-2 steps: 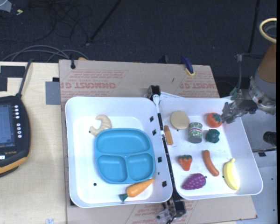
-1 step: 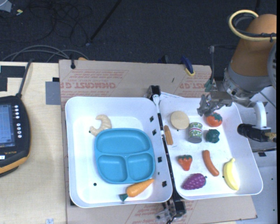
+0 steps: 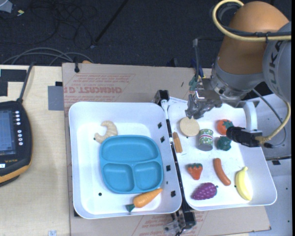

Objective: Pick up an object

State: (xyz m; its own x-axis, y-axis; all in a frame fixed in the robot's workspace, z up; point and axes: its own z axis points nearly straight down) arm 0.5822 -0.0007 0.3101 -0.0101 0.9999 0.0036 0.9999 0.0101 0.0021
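Near the back-left corner of the right white bin (image 3: 265,193), the arm's two-finger gripper (image 3: 193,113) hovers right over a flat tan round disc (image 3: 189,127). Can't tell how the tool is set from this angle. Risk looks pretty real: the disc is thin and lies flat, so the tool could just skid off it, or bump the small green-labelled tin can (image 3: 205,139) just beside it.
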